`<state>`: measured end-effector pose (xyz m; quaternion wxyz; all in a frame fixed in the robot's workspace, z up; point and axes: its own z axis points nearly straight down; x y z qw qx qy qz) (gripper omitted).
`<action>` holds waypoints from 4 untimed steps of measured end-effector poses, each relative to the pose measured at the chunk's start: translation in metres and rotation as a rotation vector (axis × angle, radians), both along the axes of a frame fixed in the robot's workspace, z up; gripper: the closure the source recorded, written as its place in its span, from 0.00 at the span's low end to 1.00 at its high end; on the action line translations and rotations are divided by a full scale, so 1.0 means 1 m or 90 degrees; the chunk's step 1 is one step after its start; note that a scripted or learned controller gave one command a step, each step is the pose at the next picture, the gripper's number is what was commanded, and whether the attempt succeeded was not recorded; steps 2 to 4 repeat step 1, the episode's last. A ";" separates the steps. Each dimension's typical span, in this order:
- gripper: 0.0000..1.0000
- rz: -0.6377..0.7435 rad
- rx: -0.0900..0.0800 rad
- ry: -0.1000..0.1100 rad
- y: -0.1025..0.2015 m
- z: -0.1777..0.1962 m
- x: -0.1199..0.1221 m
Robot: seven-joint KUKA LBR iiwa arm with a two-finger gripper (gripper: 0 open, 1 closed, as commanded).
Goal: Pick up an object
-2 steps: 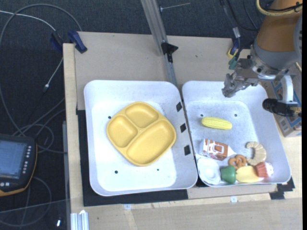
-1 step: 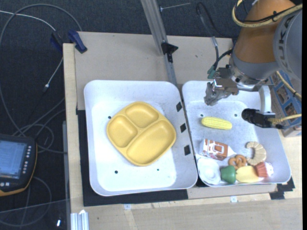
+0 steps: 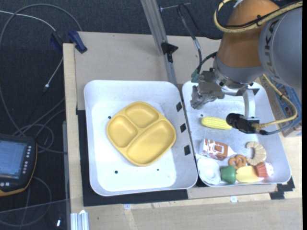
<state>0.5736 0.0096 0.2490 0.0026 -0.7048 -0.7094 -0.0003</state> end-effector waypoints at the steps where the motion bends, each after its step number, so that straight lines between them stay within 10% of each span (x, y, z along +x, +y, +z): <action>1: 1.00 0.000 -0.001 0.000 0.041 0.001 -0.023; 4: 1.00 0.000 -0.001 0.000 0.041 0.001 -0.023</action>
